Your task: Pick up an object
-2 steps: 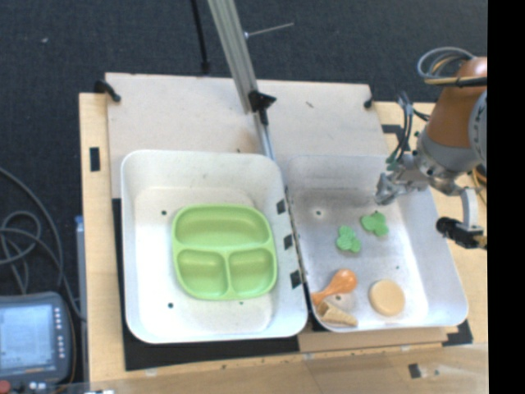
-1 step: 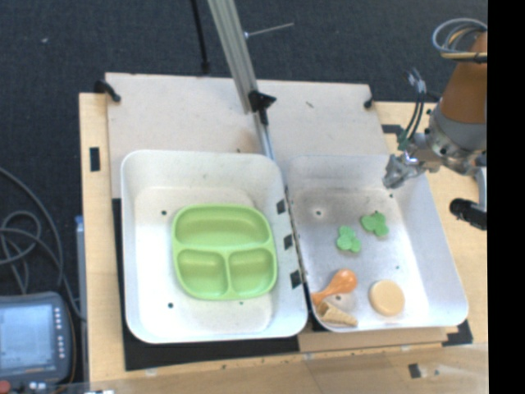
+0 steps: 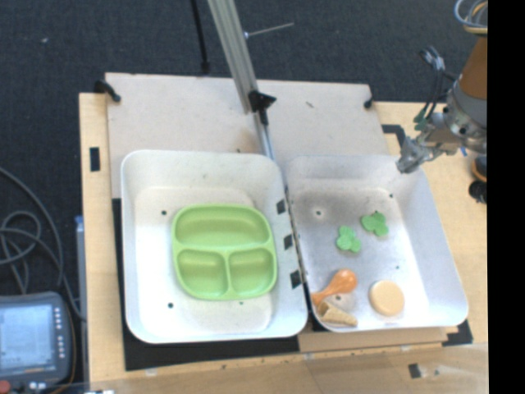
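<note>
Gripper (image 3: 408, 161) hangs above the right bin's (image 3: 439, 245) far right rim, grasp state unclear, poised before descending toward green pieces (image 3: 362, 231) inside.

Arm (image 3: 459, 109) at right, end effector (image 3: 408, 161) lowered

One fixed camera here, high above the bench (image 3: 98, 220), looking down at a slant and standing well back. Both white bins sit mid-frame: left bin (image 3: 148, 179) and right bin (image 3: 435, 245) side by side, dark floor beyond the far edge. The arm (image 3: 467, 97) comes in from the right, cut off by the frame
</note>
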